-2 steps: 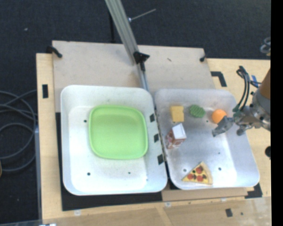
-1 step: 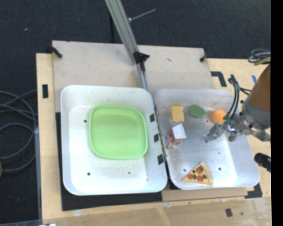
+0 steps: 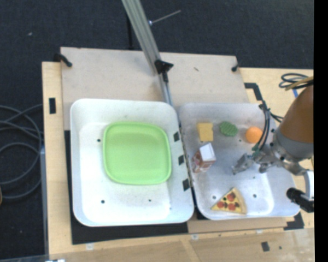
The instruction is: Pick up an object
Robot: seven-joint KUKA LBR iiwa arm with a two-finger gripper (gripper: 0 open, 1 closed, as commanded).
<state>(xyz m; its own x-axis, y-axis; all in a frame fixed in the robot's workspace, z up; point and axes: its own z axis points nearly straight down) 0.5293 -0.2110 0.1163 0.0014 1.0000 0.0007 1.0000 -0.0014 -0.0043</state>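
Gripper [image 3: 246,165] hangs low over bare floor in the right bin [image 3: 262,201], nothing visibly held; whether it is open or closed cannot be told. Nothing looks picked yet: orange ball [image 3: 253,134], pizza slice [image 3: 228,202] and small carton [image 3: 205,156] all lie untouched nearby.
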